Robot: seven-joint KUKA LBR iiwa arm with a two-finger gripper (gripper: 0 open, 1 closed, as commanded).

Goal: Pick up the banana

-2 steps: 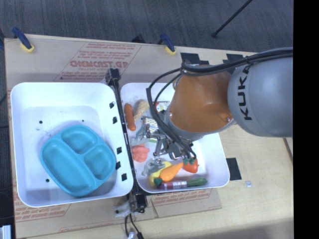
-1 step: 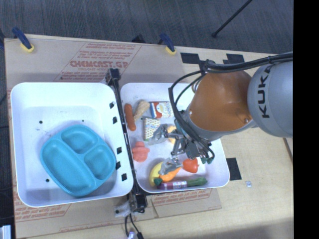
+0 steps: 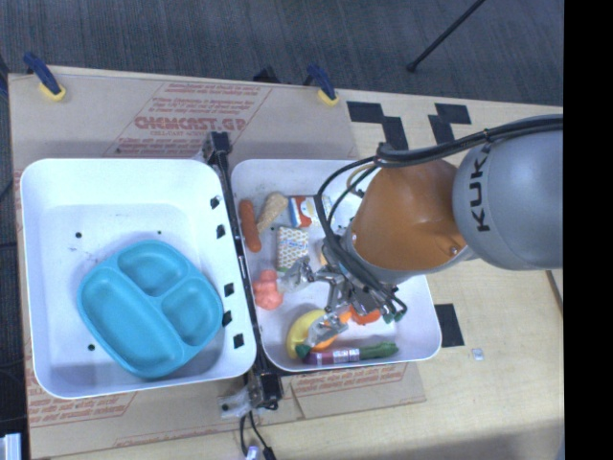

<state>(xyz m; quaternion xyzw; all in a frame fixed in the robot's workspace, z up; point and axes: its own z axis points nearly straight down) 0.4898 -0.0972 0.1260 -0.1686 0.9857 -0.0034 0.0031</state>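
Whether the two-finger metal gripper [image 3: 330, 316] is spread or pinched cannot be told, its tips lost among clutter just at three o'clock of the curved yellow banana [image 3: 306, 331], which lies near the front edge of the right shallow white bin [image 3: 426, 338]. Around it sit a green-capped marker [image 3: 350, 354] at six o'clock, a salmon-pink lump [image 3: 268, 289] at ten, and an orange carrot-like stick [image 3: 250, 224] at eleven. The left white bin [image 3: 48, 286] holds a blue three-compartment plastic tray [image 3: 148, 305].

Yellow banana [image 3: 306, 329], blue plate [image 3: 148, 305], white bins [image 3: 38, 190]
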